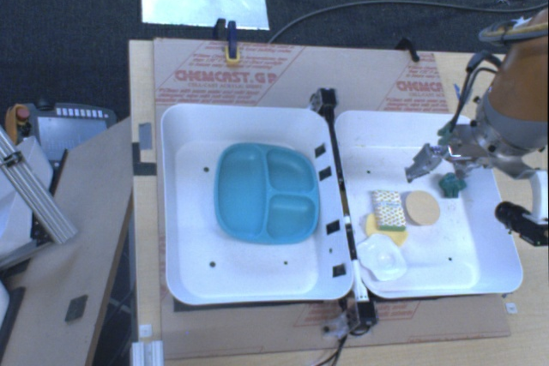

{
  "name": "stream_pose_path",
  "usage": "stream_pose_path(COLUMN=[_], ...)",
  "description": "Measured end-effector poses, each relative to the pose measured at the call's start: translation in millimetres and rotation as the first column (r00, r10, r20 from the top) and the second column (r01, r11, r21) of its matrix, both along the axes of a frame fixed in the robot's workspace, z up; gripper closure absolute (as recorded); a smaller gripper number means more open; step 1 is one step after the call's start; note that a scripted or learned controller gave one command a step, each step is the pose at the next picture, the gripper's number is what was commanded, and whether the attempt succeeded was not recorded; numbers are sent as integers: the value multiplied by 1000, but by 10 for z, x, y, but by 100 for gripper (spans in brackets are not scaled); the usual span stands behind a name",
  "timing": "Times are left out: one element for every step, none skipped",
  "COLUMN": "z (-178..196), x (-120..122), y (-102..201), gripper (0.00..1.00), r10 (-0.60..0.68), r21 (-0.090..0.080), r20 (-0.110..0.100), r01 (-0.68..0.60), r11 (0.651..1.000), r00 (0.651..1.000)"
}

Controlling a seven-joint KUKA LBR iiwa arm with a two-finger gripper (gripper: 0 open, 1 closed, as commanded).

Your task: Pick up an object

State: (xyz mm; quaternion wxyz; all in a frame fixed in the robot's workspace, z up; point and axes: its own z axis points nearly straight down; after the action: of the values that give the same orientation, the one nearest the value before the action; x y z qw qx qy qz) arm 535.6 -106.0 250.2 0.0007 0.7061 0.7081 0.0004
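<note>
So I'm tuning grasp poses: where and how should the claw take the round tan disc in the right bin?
Probably from straight above, closing across the tan disc's rim. It seems to lie flat, and the checkered sponge crowds its left, so set the fingers on its far and near edges.

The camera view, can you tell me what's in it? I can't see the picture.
A grey and orange robot arm reaches from the right, its tool hovering over the right white bin near a small green object, a tan disc, a patterned sponge and a white piece. The left white bin holds a blue divided plate.
</note>
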Motion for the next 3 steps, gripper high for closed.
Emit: stream_pose_path(z=[-422, -850, -1454], x=[-1, 12, -50], y=[-34, -82, -45], gripper=[0, 0, 0], r10=[-2, -2, -2], r21=[1, 1, 2], r20=[-3, -3, -6], r01=[2, 2, 2], r11=[1000, 1000, 1000], r00=[1000, 1000, 1000])
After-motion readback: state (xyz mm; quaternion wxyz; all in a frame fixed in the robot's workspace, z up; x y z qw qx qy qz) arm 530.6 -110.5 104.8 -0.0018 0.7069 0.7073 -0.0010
